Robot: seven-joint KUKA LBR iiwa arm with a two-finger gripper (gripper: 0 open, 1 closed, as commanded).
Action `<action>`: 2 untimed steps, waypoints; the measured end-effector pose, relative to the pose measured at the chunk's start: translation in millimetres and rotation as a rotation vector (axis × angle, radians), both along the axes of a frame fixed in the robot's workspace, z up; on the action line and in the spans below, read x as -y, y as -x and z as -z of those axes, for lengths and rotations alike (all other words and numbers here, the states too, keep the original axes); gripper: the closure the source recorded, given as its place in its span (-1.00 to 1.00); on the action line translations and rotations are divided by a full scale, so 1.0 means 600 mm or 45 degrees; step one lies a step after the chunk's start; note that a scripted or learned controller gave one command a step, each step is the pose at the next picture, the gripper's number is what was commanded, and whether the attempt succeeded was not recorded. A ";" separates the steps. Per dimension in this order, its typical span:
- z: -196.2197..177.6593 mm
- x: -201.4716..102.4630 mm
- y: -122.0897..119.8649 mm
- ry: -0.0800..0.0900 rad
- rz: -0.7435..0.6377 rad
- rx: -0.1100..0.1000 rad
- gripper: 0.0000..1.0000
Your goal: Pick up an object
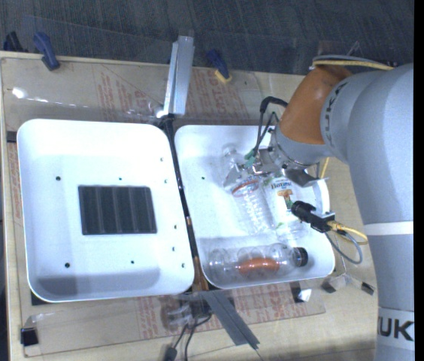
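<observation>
The grey two-finger gripper (259, 165) hangs over the right shallow white bin (204, 201) — its grip cannot be told. A clear plastic bottle (257, 201) lies right beneath it — another, orange-labelled (257, 260), sits near the front wall

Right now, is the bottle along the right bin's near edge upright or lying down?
Lying down: the clear plastic bottle rests on its side, cap pointing right.

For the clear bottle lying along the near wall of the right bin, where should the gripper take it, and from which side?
Grip the clear bottle at mid-body, coming straight down from above. It lies on its side along the right bin's near wall, dark cap toward the arm, so the fingers should probably straddle its width; the wall leaves little room.
</observation>
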State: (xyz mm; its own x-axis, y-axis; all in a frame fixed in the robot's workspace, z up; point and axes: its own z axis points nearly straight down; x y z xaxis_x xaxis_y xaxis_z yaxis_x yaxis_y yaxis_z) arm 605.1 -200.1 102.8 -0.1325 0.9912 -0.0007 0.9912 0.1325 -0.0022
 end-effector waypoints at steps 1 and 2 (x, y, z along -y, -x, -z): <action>0.011 0.005 0.054 -0.005 -0.357 0.023 1.00; -0.155 -0.077 0.003 -0.001 -0.383 0.003 1.00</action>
State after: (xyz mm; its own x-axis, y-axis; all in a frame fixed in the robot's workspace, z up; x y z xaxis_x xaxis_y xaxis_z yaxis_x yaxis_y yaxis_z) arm 603.5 -153.9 195.5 -0.4202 0.9074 -0.0010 0.9074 0.4202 0.0005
